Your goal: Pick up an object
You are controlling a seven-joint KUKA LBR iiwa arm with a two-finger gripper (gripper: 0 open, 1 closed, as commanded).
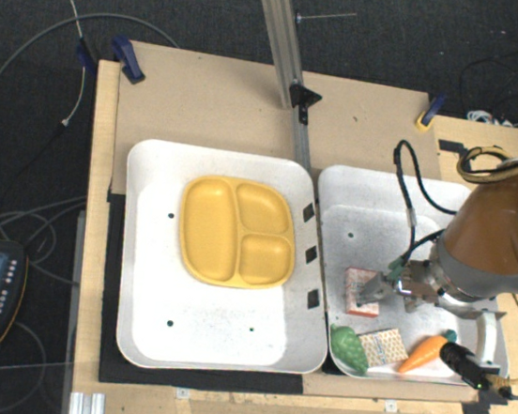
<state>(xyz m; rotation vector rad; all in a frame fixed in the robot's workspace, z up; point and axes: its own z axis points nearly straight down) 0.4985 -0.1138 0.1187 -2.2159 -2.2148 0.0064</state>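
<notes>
My gripper hangs low in the right bin, reaching in from the right under the arm's orange band. Its tip is right against a small pink and white box that lies on the bin floor. Whether it touches the box is unclear. Along the front wall of that bin lie a green leafy toy, a tan waffle-patterned piece and an orange carrot.
The left bin holds a yellow divided plate in its upper middle. A metal pole slants up from between the bins. Bare wooden bench surrounds both bins, with blue clamps at the back corners.
</notes>
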